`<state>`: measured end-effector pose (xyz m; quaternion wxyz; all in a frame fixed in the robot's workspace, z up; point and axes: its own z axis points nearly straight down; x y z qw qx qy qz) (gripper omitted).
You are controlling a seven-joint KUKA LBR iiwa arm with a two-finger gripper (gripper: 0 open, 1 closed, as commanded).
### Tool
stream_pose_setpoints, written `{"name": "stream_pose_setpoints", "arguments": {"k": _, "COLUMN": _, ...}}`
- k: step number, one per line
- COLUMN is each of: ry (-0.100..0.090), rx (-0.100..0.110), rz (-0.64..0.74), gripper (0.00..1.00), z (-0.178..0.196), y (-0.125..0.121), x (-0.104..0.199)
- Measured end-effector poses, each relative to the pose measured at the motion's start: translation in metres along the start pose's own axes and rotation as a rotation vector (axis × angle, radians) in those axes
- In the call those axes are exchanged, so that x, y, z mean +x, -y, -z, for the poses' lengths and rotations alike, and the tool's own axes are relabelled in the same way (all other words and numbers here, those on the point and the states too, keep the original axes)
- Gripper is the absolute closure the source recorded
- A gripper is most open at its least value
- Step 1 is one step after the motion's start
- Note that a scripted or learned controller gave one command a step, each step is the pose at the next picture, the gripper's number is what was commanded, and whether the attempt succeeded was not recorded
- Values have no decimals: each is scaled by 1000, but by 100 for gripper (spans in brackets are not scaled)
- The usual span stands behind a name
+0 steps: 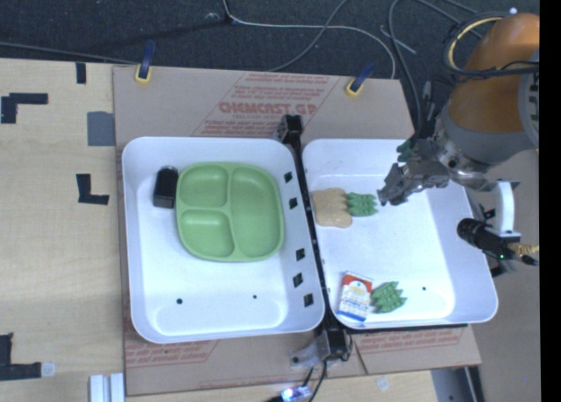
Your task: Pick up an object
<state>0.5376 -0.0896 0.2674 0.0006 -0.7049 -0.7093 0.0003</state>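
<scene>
The arm (491, 85) reaches in from the right over the right bin (438, 251), and its tool (392, 194) hangs low near the bin's upper middle, just right of a small green toy (361, 205). The dark fingers blur together against the wrist, so whether they stand apart or together cannot be told, and nothing shows between them. The green toy touches a tan, rounded lump (332, 208) (possibly a cookie or a bit of bread) that sits against the bin's left wall. Toward the near edge of the same bin lies a small red-and-white packet (354, 294), with a second green toy (387, 297) just beside it on its right. The left bin (149, 286) holds a green divided plate (230, 212) with three compartments, lying flat around the bin's middle. A small black block (165, 187) rests just off the plate's left rim. Both bins stand side by side on a sheet of brown cardboard (254, 98), which lies on the pale wooden table (53, 251). Black cables (289, 28) trail across the dark floor beyond.
</scene>
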Motion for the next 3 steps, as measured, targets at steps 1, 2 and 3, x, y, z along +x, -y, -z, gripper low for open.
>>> {"name": "stream_pose_setpoints", "arguments": {"k": 1, "ry": 0, "rx": 0, "rz": 0, "gripper": 100, "z": -3, "y": -4, "x": 56}}
{"name": "stream_pose_setpoints", "arguments": {"k": 2, "ry": 0, "rx": 3, "rz": -1, "gripper": 100, "z": -28, "y": -10, "x": 103}}
{"name": "stream_pose_setpoints", "arguments": {"k": 3, "ry": 1, "rx": 2, "rz": -1, "gripper": 100, "z": -47, "y": -21, "x": 159}}
